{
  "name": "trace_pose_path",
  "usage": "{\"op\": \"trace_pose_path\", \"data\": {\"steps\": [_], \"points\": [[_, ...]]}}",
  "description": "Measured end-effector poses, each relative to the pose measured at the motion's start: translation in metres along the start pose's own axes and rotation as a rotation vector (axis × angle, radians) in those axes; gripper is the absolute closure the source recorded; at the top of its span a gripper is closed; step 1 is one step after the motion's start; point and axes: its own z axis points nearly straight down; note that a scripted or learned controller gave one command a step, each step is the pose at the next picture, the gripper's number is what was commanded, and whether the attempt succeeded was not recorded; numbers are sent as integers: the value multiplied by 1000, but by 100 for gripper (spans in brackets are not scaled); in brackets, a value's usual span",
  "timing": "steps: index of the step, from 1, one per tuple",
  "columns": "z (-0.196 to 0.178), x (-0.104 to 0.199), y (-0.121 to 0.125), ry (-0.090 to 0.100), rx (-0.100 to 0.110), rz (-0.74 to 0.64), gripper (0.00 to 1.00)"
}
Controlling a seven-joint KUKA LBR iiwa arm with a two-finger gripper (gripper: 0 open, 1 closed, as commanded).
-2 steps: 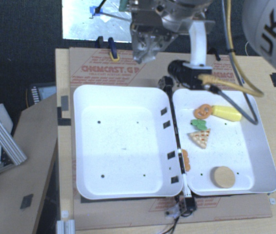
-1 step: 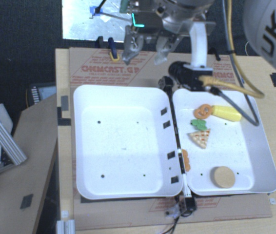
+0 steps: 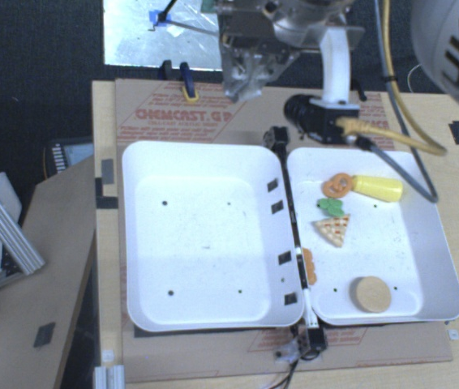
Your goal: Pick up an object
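Observation:
The right bin (image 3: 432,250) holds several small objects: an orange pretzel (image 3: 337,185), a yellow cylinder (image 3: 377,188), a small green piece (image 3: 332,207), a tan waffle-patterned wedge (image 3: 333,231), a round tan disc (image 3: 371,293) and an orange piece (image 3: 308,267) against the bin's left wall. My gripper (image 3: 244,83) hangs high at the top of the view, above the far edge of the left bin (image 3: 205,233) and well away from all the objects. Nothing shows between its fingers.
A black divider strip with clips (image 3: 288,217) runs between the two bins. Cardboard (image 3: 173,113) lies under the bins, with blue and yellow clamps (image 3: 187,82) at its far edge. A yellow cable (image 3: 392,136) trails over the far rim of the right bin.

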Motion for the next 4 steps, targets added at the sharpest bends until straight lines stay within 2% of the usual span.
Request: {"op": "trace_pose_path", "data": {"steps": [1,2,3,4], "points": [[-11,0,0,1,-2,-5,100],[-11,0,0,1,-1,-6,0],[-22,0,0,2,-4,-9,100],[129,7,39,-6,13,10,100]]}}
